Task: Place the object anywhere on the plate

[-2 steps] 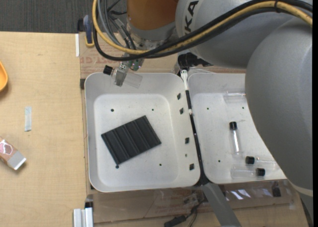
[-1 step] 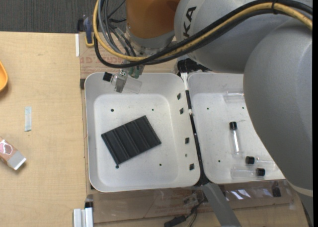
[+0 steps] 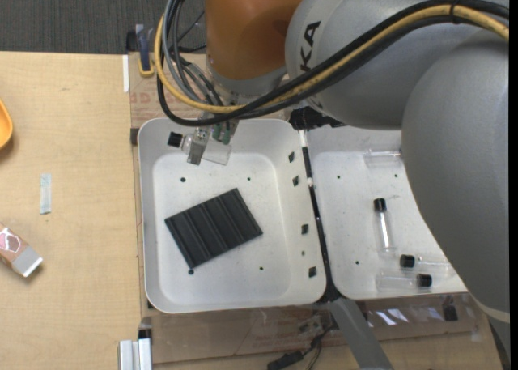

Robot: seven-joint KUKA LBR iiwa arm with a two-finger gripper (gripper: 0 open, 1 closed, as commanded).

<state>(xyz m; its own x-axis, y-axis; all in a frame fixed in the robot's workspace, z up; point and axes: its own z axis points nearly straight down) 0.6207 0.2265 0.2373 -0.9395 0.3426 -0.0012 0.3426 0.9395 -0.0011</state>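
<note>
- Camera view: claw hangs over far-left corner of left shallow white bin; whether its digits are apart or together, cannot tell.
- Dark ribbed rectangular plate lies flat mid-bin, just nearer the camera than the claw; long axis diagonal.
- Likely object, clear tube with black cap, lies in right bin, well apart from claw, long axis near-to-far.

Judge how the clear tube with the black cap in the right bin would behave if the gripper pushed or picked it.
The clear tube looks round and slim, so a push would probably roll it across the right bin. Its glossy surface suggests it may slip from a grasp. It seems light and possibly fragile.
</note>
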